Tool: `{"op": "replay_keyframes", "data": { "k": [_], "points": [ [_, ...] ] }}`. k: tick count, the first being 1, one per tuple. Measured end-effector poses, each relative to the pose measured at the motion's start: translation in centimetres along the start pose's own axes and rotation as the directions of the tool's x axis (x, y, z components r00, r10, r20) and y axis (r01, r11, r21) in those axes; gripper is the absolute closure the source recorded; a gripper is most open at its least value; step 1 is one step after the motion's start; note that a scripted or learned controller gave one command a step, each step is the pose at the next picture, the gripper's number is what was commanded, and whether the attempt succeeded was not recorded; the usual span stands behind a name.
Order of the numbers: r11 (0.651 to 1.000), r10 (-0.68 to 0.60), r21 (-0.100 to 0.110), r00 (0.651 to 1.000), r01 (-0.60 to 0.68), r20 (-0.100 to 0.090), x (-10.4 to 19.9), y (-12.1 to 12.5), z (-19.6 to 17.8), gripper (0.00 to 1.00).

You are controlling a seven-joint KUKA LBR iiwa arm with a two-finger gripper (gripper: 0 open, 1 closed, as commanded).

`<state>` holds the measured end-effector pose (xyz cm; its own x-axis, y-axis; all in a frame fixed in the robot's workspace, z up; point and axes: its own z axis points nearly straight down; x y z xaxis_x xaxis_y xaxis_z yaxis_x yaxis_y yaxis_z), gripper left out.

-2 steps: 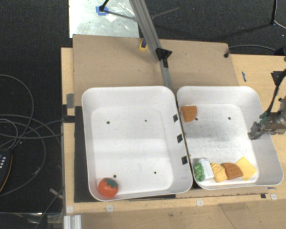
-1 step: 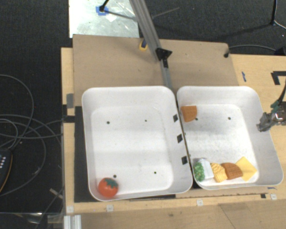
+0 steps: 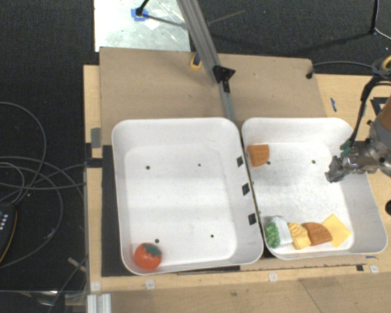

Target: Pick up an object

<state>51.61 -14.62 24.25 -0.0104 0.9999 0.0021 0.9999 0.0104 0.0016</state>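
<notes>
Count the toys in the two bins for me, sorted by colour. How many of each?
Red: 1, the tomato in the left bin.
Orange: 1, the block in the right bin.
Green and white: 1, the veggie piece.
Brown: 1, the bread-like piece.
Yellow: 2, the ridged piece and the cheese wedge.
Total: 6

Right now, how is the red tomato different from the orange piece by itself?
The tomato is round and red with a green top; the orange piece is blockier and flat-sided. The tomato sits in the left bin's near corner, the orange piece in the right bin. Both lie apart from the gripper.
</notes>
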Motion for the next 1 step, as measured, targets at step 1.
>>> {"op": "replay_keyframes", "data": {
  "k": [1],
  "points": [
    [1.0,0.0,0.0,1.0,0.0,0.001,4.3,0.44,0.02,1.0]
  ]
}}
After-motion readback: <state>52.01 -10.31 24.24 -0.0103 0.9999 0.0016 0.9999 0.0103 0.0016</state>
